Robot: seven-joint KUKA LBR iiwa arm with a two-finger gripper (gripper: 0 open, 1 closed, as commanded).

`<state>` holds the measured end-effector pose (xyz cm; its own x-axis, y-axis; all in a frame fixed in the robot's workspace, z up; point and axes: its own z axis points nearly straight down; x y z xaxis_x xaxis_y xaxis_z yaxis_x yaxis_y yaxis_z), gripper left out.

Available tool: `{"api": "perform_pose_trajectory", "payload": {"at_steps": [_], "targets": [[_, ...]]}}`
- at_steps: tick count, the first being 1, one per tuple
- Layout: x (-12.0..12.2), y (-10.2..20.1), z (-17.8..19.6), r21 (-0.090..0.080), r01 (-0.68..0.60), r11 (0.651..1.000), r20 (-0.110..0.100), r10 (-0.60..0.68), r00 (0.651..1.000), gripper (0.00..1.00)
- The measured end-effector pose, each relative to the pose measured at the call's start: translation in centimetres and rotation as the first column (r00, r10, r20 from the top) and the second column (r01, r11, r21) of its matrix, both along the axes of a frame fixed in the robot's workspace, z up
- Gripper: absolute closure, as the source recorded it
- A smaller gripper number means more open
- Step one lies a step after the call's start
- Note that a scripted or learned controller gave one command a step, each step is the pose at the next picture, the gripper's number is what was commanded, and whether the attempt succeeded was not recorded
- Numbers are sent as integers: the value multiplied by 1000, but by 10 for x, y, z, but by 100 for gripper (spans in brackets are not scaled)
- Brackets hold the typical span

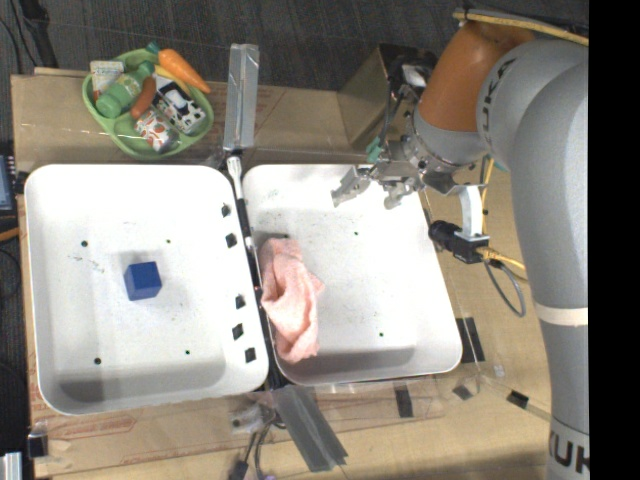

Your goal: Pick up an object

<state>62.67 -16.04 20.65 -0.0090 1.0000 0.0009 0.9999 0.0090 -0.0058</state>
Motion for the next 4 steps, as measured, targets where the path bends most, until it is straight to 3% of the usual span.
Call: {"api": "perform_pose_trajectory", "payload": {"at_steps": [1, 2, 3, 4], "targets": [[-15, 28, -100, -1, -38, 999, -1, 38, 999, 0], [-86, 4, -115, 0, -199, 980, 3, 199, 980, 0], [-61, 40, -85, 0, -257, 966, 3, 257, 966, 0], [-106, 62, -114, 0, -402, 916, 7, 402, 916, 0]]}}
